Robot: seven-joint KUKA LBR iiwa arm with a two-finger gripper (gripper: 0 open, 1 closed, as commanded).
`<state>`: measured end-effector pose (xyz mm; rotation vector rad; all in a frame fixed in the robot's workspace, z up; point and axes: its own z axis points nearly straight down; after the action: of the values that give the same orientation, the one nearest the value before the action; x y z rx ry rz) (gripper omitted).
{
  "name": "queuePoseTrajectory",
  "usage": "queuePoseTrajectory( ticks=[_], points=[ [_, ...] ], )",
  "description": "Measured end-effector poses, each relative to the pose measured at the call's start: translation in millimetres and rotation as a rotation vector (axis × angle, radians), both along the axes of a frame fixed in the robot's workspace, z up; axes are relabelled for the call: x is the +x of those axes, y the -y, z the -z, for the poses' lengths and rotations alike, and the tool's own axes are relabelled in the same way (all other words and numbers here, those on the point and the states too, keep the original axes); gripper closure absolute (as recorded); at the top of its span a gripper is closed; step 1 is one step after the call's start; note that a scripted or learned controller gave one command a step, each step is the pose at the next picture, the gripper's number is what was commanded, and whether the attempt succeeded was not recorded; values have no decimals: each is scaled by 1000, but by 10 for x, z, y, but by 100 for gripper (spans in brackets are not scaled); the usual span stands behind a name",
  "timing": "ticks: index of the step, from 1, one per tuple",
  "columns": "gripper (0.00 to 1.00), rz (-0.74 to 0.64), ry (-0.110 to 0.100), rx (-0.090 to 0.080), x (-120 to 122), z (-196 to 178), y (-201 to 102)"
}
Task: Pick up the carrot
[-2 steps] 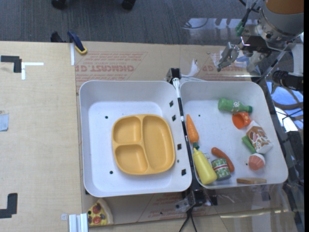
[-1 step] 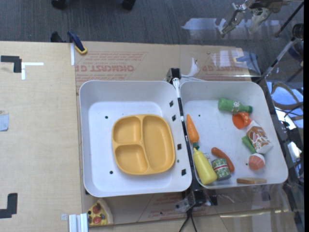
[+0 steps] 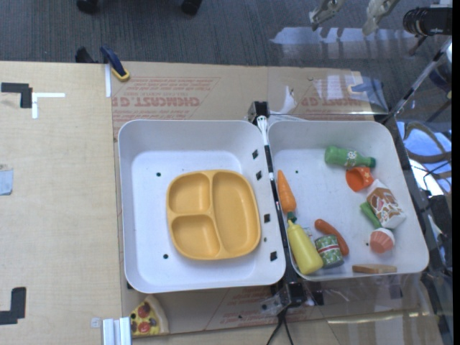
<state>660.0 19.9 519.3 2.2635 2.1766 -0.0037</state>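
The carrot (image 3: pixel 285 191) is lying in the right bin (image 3: pixel 399 167), tight against its left wall, next to the divide between the two bins. Its long side is running up and down the picture, with the thin tip pointing toward the far end and the fat end pointing toward the near end. Just below it, a yellow bottle (image 3: pixel 302 248) is lying along the same wall, nearly touching the fat end. A small sausage (image 3: pixel 332 235) and a little can (image 3: pixel 329 251) are sitting close by on the right.

The jaws (image 3: pixel 353 9) are hanging high at the top of the picture, far beyond the back of the right bin, well apart from everything. Two pale fingers are pointing down with a wide gap between them, and nothing is in that gap.

So the carrot is lying toward the near side and a bit to the left of the jaws. To grab it, the jaws are probably needing to close across its thin side, left to right. The wall is looking like the tricky part, since one finger has to fit between it and the carrot.

The left bin (image 3: pixel 136 207) is holding a yellow tray (image 3: pixel 213 214).
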Motion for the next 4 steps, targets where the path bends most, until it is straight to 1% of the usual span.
queuePoseTrajectory(
  ticks=[1, 2, 3, 4],
  points=[
    [0, 12, -1, 1, 1, -205, -714],
    [0, 228, -1, 0, 0, -199, -1321],
    [0, 391, -2, 0, -25, -196, -2096],
    [0, 505, -5, -2, -138, -194, -2082]
  ],
)
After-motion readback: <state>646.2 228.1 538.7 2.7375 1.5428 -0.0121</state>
